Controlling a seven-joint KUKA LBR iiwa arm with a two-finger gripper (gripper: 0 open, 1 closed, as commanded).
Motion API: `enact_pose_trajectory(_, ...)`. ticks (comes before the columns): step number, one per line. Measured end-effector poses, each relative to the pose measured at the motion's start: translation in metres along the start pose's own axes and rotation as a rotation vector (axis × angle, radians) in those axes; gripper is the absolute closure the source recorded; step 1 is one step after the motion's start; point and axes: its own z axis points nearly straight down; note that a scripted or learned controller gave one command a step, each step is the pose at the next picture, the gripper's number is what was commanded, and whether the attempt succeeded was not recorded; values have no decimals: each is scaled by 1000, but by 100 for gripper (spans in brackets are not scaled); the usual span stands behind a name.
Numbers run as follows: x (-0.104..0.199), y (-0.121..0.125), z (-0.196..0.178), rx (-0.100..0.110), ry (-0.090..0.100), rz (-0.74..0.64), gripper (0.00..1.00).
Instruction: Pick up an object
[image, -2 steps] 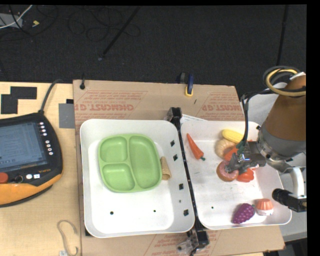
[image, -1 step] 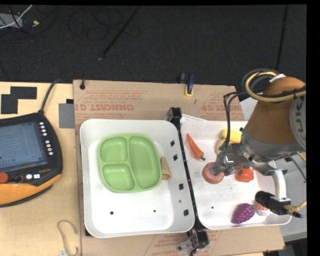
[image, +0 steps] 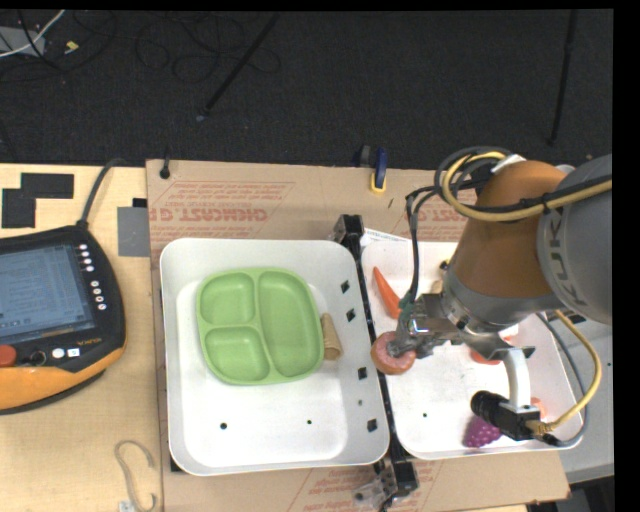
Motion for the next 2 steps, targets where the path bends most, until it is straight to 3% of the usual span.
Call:
enact_pose_trajectory(1, 50, 11, 5, -1, 0, 0, 100)
enact_pose_trajectory(2, 48, 10, 4, -1, -2, 3, 100)
